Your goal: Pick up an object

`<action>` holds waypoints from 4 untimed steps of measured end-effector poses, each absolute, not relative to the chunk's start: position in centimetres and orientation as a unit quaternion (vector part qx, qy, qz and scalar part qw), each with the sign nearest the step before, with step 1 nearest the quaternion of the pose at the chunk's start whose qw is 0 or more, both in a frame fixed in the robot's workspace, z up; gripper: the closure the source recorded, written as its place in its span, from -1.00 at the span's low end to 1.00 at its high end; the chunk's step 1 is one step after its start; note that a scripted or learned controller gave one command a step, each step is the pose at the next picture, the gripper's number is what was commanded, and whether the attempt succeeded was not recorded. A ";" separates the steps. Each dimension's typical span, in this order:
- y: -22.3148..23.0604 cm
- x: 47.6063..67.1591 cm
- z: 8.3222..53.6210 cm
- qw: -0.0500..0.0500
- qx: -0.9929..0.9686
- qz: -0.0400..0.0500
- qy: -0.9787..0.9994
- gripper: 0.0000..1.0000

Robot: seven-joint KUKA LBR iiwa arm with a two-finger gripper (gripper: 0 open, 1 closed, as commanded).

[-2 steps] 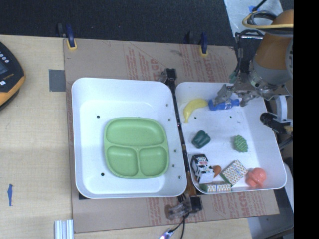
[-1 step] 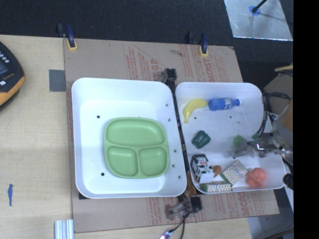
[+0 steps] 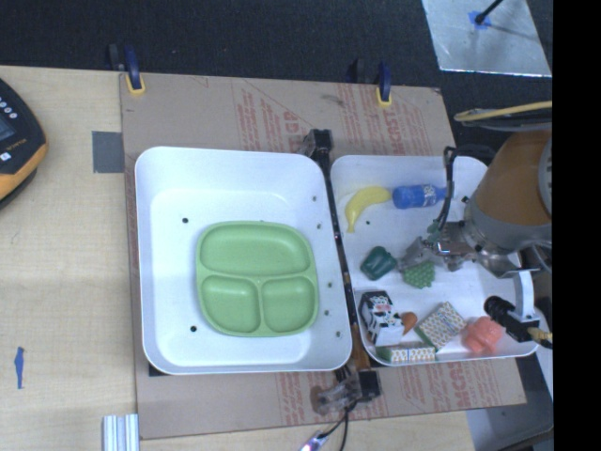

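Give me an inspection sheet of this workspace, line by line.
Surface: tan bench under a brown cardboard sheet held by blue clamps at its far edge.
Job's things: right white bin holds a yellow banana, blue bottle, dark green pepper-shaped toy, knobbly green ball, black-and-white cow toy, checked block and pink block.
Clutter: left white bin holds a green three-compartment plate.
End effector: over the right bin beside the green ball; finger state unclear.
Cables: black cable rising along the arm.
Surroundings: yellow-and-black handheld device at the left edge; dark floor beyond.
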State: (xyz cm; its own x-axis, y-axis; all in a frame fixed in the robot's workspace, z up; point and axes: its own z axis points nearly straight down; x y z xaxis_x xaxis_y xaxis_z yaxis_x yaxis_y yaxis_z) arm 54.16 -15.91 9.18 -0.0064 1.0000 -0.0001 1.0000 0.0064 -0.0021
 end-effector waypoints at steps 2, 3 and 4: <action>-21.3 65.6 11.8 0.001 -0.706 0.001 -0.708 -1.00; -21.2 65.7 12.9 0.004 -0.704 0.002 -0.710 1.00; -15.6 56.8 18.8 0.001 -0.705 0.001 -0.709 1.00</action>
State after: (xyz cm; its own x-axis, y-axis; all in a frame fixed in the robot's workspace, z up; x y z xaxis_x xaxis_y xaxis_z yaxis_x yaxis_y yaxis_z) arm 56.80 -15.56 18.77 -0.0049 1.0000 -0.0003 1.0000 0.0049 -0.0027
